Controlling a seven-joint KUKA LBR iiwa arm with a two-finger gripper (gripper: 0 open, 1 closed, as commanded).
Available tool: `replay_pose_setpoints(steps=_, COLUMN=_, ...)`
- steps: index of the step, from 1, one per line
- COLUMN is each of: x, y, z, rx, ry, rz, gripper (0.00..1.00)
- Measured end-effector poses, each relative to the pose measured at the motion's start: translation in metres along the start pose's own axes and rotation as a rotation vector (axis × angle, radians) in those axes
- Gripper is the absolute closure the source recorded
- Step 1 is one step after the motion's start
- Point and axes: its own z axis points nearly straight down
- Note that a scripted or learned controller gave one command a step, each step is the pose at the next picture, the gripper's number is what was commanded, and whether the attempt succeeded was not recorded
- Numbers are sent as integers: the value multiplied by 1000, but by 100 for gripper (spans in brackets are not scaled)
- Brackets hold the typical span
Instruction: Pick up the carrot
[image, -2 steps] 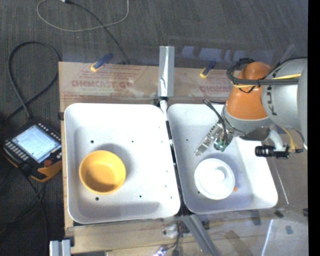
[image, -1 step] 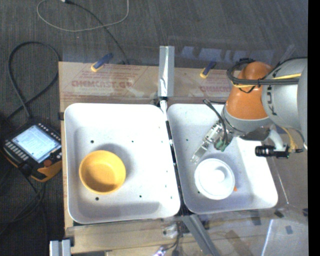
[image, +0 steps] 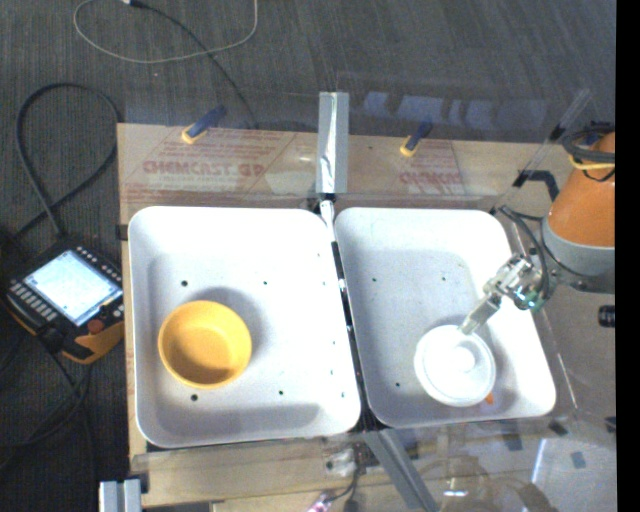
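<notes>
Approach step: the pincer (image: 470, 324) (open or closed, I cannot tell) hovers by the white bowl (image: 455, 367); next, reach the carrot (image: 489, 400).

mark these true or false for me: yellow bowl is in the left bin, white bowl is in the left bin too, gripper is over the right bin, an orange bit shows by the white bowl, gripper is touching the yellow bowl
1. The yellow bowl sits in the left bin. True.
2. The white bowl sits in the left bin too. False: it is in the right bin, near its front right corner.
3. The gripper is over the right bin. True: it hangs just above the white bowl's upper edge.
4. A small orange bit shows by the white bowl. True: it peeks out at the bowl's lower right edge; it may be the carrot, but it is too small to tell.
5. The gripper is touching the yellow bowl. False: that bowl is in the other bin, far from it.
</notes>
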Motion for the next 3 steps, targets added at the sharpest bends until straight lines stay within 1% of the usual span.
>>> replay_pose_setpoints(steps=1, x=47, y=-40, z=-100, rx=-2, ry=0, rz=18, gripper=0)
replay_pose_setpoints(steps=2, x=46, y=-39, z=-110, rx=-3, ry=-2, rz=15, gripper=100)
replay_pose_setpoints(steps=3, x=49, y=-34, z=21, rx=-6, ry=-8, rz=80, gripper=100)
